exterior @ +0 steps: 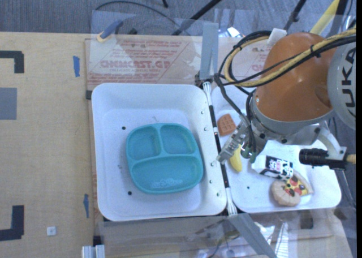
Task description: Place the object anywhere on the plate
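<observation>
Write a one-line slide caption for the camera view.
Gripper low over the right bin beside a yellow item; teal divided plate in the left bin.

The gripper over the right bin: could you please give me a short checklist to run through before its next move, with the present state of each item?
1. Teal divided plate lies flat in the left bin, compartments free: ok.
2. Gripper is low over the right bin near the divider, above a yellow banana-like piece: ok.
3. An object is between the fingers: cannot tell.
4. Other items, an orange waffle-like piece, a pizza slice toy and a black-and-white piece, lie apart from the gripper: ok.
5. Object on the plate: not ok, nothing rests there yet.
</observation>
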Controlling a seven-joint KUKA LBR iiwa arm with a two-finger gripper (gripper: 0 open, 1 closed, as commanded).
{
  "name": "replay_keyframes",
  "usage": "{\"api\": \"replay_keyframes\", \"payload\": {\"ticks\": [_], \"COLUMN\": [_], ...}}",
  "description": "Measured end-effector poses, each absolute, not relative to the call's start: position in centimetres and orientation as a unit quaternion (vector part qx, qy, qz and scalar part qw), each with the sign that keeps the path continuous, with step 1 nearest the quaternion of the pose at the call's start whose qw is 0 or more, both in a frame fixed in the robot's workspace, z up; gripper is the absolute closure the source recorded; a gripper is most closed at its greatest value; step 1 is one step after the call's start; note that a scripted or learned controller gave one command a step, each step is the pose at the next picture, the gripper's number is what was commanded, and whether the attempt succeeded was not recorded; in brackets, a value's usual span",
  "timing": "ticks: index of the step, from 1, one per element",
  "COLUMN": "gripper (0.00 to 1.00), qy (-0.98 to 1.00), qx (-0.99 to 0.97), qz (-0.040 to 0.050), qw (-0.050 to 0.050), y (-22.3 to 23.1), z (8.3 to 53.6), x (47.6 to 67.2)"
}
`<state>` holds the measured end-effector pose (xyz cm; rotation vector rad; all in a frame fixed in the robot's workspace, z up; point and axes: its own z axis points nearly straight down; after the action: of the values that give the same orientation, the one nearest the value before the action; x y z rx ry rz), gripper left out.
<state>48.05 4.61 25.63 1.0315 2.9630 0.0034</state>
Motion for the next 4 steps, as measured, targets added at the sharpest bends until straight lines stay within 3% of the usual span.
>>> {"api": "replay_keyframes", "payload": {"ticks": [1, 2, 3, 4], "gripper": [1.0, 1.0, 1.0, 1.0], "qy": [0.942, 0.89, 0.923, 0.979], "qx": [0.334, 0.455, 0.385, 0.202], "qz": [0.0011, -0.0003, -0.0002, 0.0017], "qw": [0.002, -0.001, -0.001, 0.002], "y": [10.7, 14.6, 11.1, 17.6], "z": [24.9, 19.0, 19.9, 18.3], "x": [54.9, 49.7, 47.9, 53.6]}}
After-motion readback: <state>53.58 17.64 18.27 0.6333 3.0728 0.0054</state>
